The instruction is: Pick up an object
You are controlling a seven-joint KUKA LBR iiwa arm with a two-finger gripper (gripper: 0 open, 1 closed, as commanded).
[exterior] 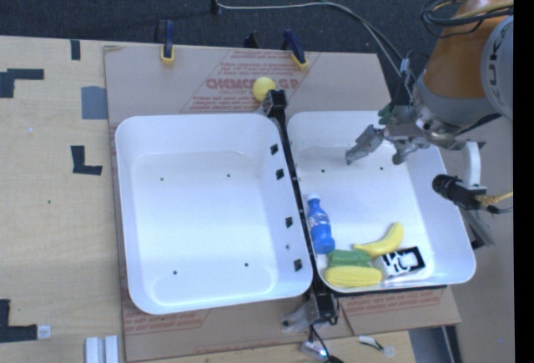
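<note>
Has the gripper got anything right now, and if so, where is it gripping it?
Nothing is held. The gripper is open above bare floor of the right bin, well apart from the bottle, banana and corn.

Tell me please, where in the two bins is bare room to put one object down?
The left bin offers bare floor from wall to wall. In the right bin, the far half under the gripper is bare. Its near end is crowded: blue bottle, banana, corn cob, a green item and a black-and-white card.
</note>
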